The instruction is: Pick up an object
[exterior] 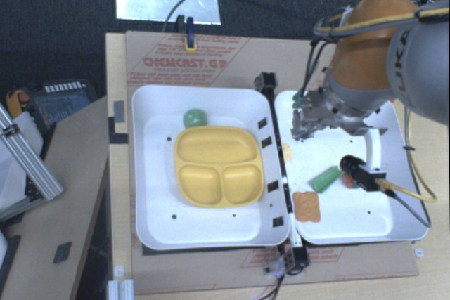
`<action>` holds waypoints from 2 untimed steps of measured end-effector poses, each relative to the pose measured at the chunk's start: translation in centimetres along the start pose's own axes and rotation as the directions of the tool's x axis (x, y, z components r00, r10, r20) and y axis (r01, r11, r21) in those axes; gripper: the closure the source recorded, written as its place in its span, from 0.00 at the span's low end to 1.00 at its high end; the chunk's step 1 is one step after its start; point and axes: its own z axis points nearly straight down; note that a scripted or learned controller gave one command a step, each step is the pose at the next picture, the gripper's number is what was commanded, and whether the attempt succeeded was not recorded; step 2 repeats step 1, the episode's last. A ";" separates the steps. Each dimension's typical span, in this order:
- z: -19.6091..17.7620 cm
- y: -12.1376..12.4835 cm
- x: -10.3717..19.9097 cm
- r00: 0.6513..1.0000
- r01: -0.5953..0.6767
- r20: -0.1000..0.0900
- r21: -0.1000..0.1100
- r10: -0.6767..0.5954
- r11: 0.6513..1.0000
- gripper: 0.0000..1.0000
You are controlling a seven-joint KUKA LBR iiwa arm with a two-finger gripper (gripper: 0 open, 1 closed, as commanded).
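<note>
Tool (304,124), finger state I can't tell, hangs over right bin's (351,225) far-left corner; green block (325,179) lies nearer front edge, long axis diagonal.

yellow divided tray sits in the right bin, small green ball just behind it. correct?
Wrong bin. The camera view shows the yellow divided tray in the left bin, with the small green ball just behind it. The right bin holds the green block and the orange flat piece.

Grey arm (425,60), rounded orange band (369,24), yellow cable, dark metal claw (304,124)
</note>
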 end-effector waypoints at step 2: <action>0.9 -0.2 5.2 1.000 -0.003 0.001 0.002 0.003 1.000 1.00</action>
